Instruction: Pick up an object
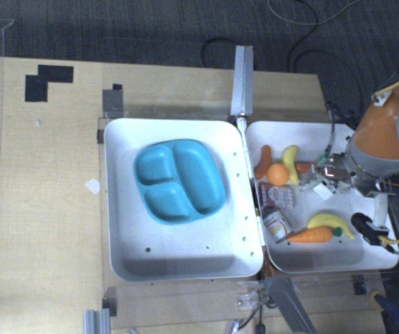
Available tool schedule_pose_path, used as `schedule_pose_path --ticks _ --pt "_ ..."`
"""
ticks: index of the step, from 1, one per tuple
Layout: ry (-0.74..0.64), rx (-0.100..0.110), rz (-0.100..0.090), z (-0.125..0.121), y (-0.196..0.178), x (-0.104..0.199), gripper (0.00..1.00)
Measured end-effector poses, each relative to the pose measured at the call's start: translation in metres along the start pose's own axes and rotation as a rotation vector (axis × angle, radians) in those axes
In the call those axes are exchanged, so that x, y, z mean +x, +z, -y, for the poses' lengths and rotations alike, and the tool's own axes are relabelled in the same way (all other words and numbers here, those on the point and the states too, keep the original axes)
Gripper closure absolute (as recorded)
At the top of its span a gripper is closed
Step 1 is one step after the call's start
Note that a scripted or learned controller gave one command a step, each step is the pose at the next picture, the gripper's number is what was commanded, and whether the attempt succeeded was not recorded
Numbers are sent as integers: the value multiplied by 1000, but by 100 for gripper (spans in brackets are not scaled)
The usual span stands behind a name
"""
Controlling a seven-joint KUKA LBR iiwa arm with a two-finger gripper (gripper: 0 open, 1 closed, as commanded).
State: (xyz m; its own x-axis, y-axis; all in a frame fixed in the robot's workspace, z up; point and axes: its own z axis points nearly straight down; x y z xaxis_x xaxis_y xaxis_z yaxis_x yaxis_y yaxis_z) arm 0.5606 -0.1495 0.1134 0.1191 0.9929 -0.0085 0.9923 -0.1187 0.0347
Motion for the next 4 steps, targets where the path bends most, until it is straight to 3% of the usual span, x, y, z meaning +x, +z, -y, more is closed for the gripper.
schedule_pose_path --ticks 1,2,3,4 --pt "-116 20 -8 -12 -7 0 0" --pt "-105 22 -7 -37 26 -39 0" --pt "-245 29 -13 0 -8 39 0" --pt "-357 60 -20 -92 31 52 0"
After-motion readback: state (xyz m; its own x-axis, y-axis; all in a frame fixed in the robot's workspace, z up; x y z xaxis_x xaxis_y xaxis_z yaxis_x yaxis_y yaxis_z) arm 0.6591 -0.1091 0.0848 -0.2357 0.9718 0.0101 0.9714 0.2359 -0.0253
